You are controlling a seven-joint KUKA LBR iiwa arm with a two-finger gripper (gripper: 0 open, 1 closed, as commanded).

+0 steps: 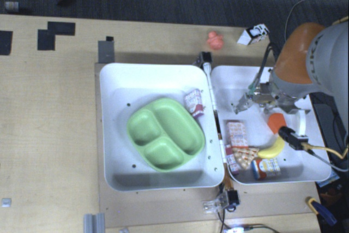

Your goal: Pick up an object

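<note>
My gripper (255, 100) hangs over the middle of the right bin (229, 76), with nothing visibly held. Just in front of it lie a pink-and-white snack packet (236, 132) and an orange object (276, 120), partly hidden by the wrist. Nearer the front wall sit a yellow banana (271, 149), a second patterned packet (241, 157) and a small can (266, 168). In the left bin (109, 117) rests a green divided plate (165, 133), with a small red-and-white packet (194, 102) by its far right corner.
On the bench behind the bins lie a pink lump (215, 40) and a black-and-white tag (253, 33). The grey arm with its orange band (297, 60) comes in over the right bin's far right side.
</note>
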